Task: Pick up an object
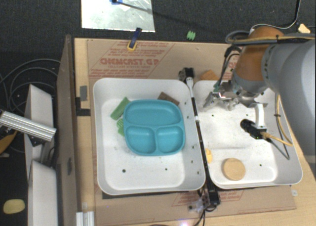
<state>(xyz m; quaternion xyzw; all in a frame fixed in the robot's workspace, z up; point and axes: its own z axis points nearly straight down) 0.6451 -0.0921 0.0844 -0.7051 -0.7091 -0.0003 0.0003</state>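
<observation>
Round tan disc (pixel 233 168) lay in the right bin (pixel 276 173), near the pincer (pixel 223 99); whether that pincer gripped anything, I cannot tell.

A blue divided plate (pixel 153 126) is lying flat in the left bin (pixel 106 170), covering a green piece (pixel 118 109) and a brown block (pixel 168 97). A tan disc (pixel 233 168) is lying flat in the right bin (pixel 284 168), near its front edge.

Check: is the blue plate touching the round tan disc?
Apart. The camera view shows the blue plate in the left bin and the tan disc in the right bin, with both bin walls between them.
</observation>
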